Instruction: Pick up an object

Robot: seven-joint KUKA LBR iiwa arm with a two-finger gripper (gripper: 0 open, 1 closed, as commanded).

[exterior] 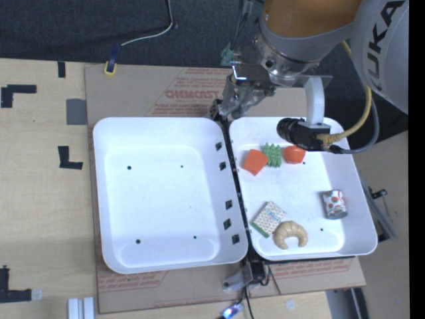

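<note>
From my remote seat, the gripper (226,108) sat at the top of the frame's centre, right over the spot where the 2 bins meet at their upper corners. I could not tell how its jaws stood; the metal there blurred into the black divider clips, and nothing showed between them.

Every candidate object lay below and to the right of the gripper in the picture, all in the right bin (352,244). Nearest was the orange block (253,161), just below-right of the gripper and close to the bin's left wall. Touching or almost touching it on the right sat a green ridged piece (272,155), then a red piece (294,154) just beside that, so the 3 formed a row running left to right. Lower in the frame lay a green-and-white packet (268,218), its long axis tilted from lower left to upper right, with a croissant (291,234) touching its lower right edge, curved ends pointing down. A small can (334,204) stood apart near the right wall.

The left bin (106,178) held nothing that I could see.

I judged the orange block the shortest reach: a short move down and right in the frame, though its green neighbour crowded 1 side.
</note>
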